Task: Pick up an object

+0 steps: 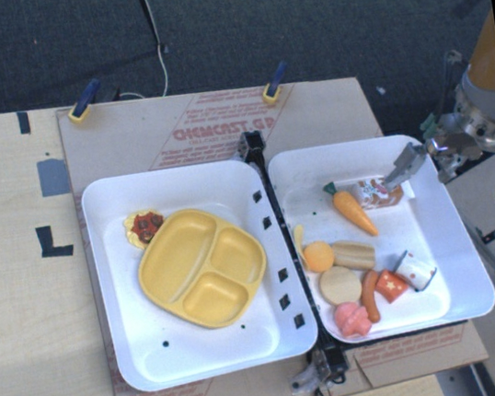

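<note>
Nearest us, pink toy [352, 317] among crowded food; carrot [354, 210] beside gripper [409, 160]; we cannot tell jaw state.

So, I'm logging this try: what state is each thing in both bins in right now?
Yellow plastic divided tray: flat in the left bin, nothing in its compartments.
Small red-and-yellow toy food: tucked at the tray's upper-left edge.
Orange toy carrot: lying flat, untouched.
Pink toy piece: resting at the right bin's front.
End effector: above the right bin's far corner.
</note>
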`<state>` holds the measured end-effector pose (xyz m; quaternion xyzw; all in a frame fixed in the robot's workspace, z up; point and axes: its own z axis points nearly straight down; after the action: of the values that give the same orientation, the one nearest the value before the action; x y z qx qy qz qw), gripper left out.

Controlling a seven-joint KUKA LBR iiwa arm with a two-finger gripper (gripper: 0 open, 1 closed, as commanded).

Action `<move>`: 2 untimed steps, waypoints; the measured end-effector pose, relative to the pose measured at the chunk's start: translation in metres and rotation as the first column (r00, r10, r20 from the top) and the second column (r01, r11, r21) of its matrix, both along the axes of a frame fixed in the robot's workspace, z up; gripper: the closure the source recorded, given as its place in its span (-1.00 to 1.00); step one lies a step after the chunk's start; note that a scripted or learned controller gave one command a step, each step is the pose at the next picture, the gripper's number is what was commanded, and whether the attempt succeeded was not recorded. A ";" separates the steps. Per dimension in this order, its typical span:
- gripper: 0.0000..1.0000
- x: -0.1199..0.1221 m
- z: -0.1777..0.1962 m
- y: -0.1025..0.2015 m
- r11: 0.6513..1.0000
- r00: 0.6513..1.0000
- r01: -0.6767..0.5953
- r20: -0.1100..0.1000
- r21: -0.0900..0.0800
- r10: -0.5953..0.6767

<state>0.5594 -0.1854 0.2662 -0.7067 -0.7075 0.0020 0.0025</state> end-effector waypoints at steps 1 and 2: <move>-1.00 0.042 -0.116 0.060 1.000 1.000 -0.005 -0.009 0.005 0.005; -1.00 0.054 -0.186 0.030 1.000 1.000 0.001 0.000 0.001 -0.001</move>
<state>0.6134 -0.1556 0.0801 -0.7072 -0.7070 0.0015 0.0029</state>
